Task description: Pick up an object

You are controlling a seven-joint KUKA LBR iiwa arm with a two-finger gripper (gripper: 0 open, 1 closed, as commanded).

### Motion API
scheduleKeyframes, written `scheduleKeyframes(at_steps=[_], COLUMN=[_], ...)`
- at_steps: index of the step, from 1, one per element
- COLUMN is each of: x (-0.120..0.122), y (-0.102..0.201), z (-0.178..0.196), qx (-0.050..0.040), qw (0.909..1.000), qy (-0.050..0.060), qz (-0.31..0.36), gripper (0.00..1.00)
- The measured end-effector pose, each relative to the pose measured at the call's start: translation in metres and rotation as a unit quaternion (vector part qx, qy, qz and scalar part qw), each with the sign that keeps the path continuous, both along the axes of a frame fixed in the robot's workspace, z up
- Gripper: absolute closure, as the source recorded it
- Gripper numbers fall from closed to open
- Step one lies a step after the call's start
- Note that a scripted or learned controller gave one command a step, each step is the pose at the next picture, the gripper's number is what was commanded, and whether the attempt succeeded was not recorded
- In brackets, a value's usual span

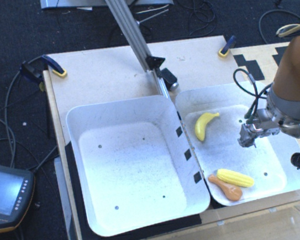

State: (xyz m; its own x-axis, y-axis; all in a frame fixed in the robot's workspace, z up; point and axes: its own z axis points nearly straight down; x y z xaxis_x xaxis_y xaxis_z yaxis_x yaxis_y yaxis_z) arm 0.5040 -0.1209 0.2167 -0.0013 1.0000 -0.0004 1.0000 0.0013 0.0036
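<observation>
3 objects lie in the right bin (271, 185): banana (205, 124), corn cob (236, 177), carrot (226, 187). Gripper (246, 139) above bin floor; finger state indeterminate.

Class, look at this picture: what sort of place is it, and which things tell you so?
Probably a robotics lab or test cell: a robot arm reaches over two white bins, a teach pendant lies on the floor, and loose cables trail around the bench.

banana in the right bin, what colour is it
Yellow. The banana lies in the right bin, seen best in the camera view.
</observation>
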Motion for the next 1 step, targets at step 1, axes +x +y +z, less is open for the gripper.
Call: scheduleKeyframes(at_steps=[1], x=[0.0094], y=[-0.0050], z=[0.0501], qx=[-0.0001], qw=[1.0000], qy=[0.000], qz=[0.000], gripper=[1.00])
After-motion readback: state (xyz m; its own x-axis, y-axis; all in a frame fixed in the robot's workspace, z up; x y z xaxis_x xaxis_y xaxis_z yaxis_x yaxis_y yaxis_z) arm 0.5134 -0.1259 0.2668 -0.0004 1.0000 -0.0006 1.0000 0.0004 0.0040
